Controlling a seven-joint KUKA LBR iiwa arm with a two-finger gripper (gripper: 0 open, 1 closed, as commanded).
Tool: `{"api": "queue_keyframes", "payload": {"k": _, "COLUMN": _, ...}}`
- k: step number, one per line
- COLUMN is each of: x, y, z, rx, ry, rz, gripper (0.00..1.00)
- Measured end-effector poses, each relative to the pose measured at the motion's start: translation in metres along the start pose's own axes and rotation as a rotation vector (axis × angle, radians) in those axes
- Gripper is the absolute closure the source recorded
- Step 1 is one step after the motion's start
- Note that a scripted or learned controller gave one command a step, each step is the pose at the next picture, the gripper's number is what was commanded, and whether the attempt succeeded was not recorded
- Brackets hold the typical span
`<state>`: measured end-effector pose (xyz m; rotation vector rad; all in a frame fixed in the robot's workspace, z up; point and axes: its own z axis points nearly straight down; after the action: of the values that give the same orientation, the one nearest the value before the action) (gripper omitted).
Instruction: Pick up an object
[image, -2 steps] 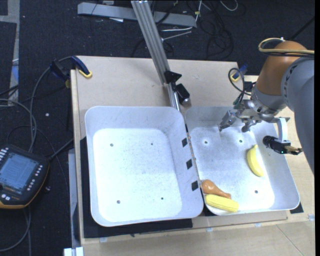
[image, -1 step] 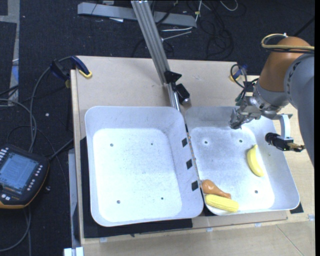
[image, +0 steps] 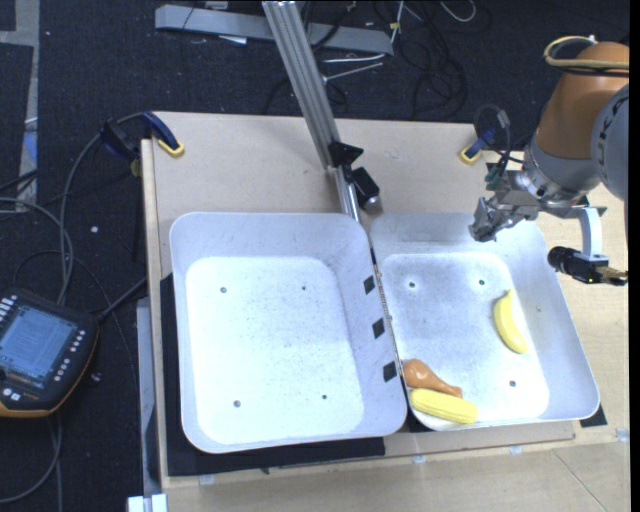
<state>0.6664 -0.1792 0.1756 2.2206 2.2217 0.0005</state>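
Nothing lifted yet; the pick is still to be made.
Left bin (image: 270, 330) holds no objects. Right bin (image: 560, 330) carries an orange piece (image: 428, 376) and corn cob (image: 443, 405) at its near left corner, a banana (image: 510, 322) further right. Pincer (image: 484, 226) hangs above the far rim, carrying nothing; its spread cannot be told.
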Motion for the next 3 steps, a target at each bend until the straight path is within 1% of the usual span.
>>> {"api": "queue_keyframes", "payload": {"k": 1, "x": 0.0, "y": 0.0, "z": -0.034, "rx": 0.0, "ry": 0.0, "rz": 0.0, "gripper": 1.0}}
{"api": "queue_keyframes", "payload": {"k": 2, "x": 0.045, "y": -0.006, "z": -0.042, "rx": 0.001, "ry": 0.001, "rz": -0.002, "gripper": 1.0}}
{"api": "queue_keyframes", "payload": {"k": 3, "x": 0.087, "y": -0.016, "z": -0.039, "rx": 0.001, "ry": 0.001, "rz": -0.001, "gripper": 1.0}}
